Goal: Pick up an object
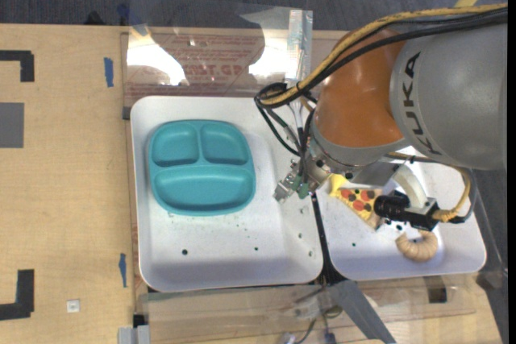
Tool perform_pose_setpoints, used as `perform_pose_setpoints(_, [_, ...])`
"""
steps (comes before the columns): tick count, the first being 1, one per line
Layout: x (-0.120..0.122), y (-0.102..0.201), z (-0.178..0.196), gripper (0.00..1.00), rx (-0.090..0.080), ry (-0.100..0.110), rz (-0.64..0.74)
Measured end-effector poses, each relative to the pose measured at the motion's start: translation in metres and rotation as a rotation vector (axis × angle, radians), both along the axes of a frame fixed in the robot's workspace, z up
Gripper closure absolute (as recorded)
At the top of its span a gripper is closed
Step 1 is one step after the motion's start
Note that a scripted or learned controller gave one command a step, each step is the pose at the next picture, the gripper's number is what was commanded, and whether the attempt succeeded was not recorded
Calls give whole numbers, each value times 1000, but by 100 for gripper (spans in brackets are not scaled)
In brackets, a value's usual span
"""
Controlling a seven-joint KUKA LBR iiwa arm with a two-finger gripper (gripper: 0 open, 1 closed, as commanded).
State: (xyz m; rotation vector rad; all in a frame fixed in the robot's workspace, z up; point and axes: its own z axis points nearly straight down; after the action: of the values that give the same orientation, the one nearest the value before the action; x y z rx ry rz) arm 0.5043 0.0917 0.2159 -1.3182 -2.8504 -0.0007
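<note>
A teal divided plate (201, 167) lies flat in the left bin (161, 254), towards its back. In the right bin (459, 258) a toy pizza slice (355, 200) lies near the middle, with a tan ring-shaped doughnut (418, 246) in front of it. My gripper (292, 188) hangs low over the right edge of the left bin, just right of the plate and left of the pizza slice. The arm's orange wrist band and grey body hide the back of the right bin.
The shared wall (317, 238) between the two bins runs just right of the gripper. A clear plastic sheet (218, 52) lies behind the left bin. Bare bin floor shows in front of the plate.
</note>
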Motion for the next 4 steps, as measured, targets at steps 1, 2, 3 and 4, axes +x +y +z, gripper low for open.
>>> perform_pose_setpoints(1, [-14,17,-16,100,-1,3,-364])
perform_pose_setpoints(2, [16,52,0,100,-3,1,-1199])
perform_pose_setpoints(3, [-2,63,1,100,-4,2,-1568])
perform_pose_setpoints(4, [-19,112,-21,100,-4,3,-2073])
